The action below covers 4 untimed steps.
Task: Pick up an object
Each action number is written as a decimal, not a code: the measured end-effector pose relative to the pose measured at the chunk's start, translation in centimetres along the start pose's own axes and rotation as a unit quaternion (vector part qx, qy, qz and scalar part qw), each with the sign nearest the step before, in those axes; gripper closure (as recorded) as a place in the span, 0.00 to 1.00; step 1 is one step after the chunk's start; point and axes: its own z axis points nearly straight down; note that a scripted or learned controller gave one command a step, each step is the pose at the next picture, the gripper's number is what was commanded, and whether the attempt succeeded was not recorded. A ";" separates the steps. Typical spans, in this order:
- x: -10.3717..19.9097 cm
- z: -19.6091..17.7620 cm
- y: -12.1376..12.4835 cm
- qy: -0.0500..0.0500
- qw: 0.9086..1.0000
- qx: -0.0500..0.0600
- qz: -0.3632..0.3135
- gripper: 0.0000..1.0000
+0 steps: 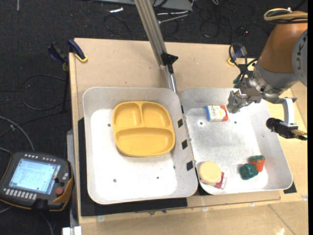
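Note:
In the right bin (230, 141) lie three things: a small white, blue and orange box (216, 113) near the far wall, a round tan disc on a white and red packet (212, 173) at the near left corner, and a green and red toy (251, 167) at the near right. My gripper (234, 103) hangs over the far part of this bin, just right of the small box and close to it. Nothing shows between its fingers.
A yellow divided plate (143, 128) rests in the left bin (98, 131). A slanted metal pole (152, 26) crosses the bench's far side above the seam between the bins. A teach pendant (34, 177) lies on the floor at the left. Clamps (78, 50) sit at the bench's far corners.

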 end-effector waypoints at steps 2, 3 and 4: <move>3.4 -4.3 0.5 0.001 1.000 0.003 -0.002 1.00; 9.3 -2.8 0.8 0.002 1.000 0.004 -0.003 1.00; 14.8 -1.5 0.5 0.002 1.000 0.004 -0.003 1.00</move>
